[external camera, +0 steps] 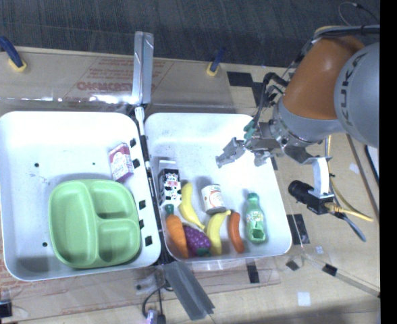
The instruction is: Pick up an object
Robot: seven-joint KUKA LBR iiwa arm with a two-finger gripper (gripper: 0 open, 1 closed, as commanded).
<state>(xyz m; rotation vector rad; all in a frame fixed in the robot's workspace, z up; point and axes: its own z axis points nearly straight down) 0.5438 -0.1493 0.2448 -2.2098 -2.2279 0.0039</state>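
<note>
Hovering jaws (seemingly empty) over right bin (185, 123)

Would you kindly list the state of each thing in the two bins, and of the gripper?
Gripper: above the right bin, holding nothing.
Green tray: flat in the left bin.
Red packet: lying beside the tray.
Green bottle: lying down in the right bin.
Small can: among the toy food.
Bananas: lying near the bin's front edge.
Grapes: beside the bananas.
</note>
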